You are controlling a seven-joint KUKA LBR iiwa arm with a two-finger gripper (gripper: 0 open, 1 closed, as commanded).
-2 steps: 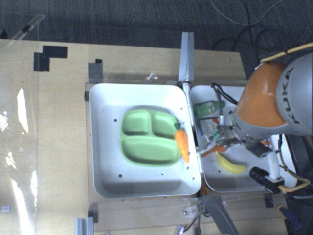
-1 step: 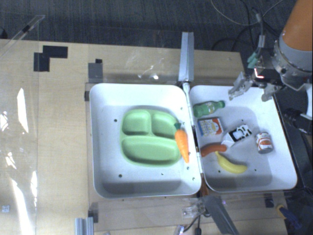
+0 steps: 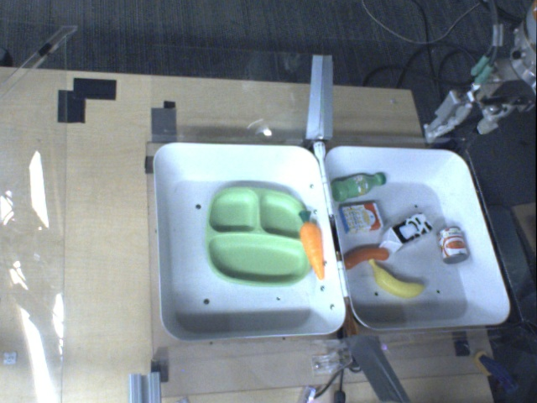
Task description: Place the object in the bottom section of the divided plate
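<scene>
— What does the arm [image 3: 503, 74] look like up in the right corner?

— Pale grey and white metal parts, blocky and angular; a light slanted piece [image 3: 445, 117] sticks out toward the left; small teal-green patches sit on the casing.

— Any cables?

— Thin dark leads run near its top; finer details are too blurred to tell.

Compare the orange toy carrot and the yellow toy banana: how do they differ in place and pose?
The orange toy carrot lies in the left bin, beside the right edge of the green divided plate; the yellow toy banana lies in the right bin, among other items. The carrot runs nearly up-down in the camera view and looks straight and tapered; the banana runs more crosswise and is curved. Both are slim toy foods lying flat, clear of the gripper.
</scene>
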